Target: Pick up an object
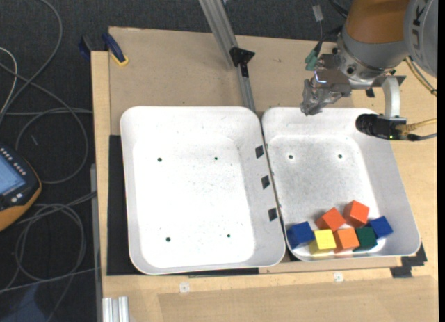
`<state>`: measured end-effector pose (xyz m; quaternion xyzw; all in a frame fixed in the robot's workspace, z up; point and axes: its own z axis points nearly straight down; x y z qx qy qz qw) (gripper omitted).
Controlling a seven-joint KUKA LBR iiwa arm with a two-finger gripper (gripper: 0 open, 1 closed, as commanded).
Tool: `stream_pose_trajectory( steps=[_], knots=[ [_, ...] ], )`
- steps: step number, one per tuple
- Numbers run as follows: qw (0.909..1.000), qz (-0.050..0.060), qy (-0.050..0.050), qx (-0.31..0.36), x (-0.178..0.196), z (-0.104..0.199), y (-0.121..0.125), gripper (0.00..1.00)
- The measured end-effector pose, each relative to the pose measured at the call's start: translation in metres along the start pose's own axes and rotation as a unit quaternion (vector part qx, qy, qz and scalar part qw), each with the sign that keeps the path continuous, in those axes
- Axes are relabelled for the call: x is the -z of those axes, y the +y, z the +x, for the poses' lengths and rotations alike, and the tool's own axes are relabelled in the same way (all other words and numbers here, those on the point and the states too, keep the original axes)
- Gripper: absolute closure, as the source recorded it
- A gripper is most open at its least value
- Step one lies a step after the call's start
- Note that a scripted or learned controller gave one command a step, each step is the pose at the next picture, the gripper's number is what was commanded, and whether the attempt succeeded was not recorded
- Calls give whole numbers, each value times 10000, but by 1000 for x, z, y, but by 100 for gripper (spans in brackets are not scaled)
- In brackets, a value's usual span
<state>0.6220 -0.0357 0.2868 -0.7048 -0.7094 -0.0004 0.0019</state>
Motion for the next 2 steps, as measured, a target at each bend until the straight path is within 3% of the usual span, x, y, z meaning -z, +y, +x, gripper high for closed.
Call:
stream_pose_trajectory(
  steps=[2],
  knots=[
    [10000, 10, 0, 4, -26, 106, -19, 100]
  ],
)
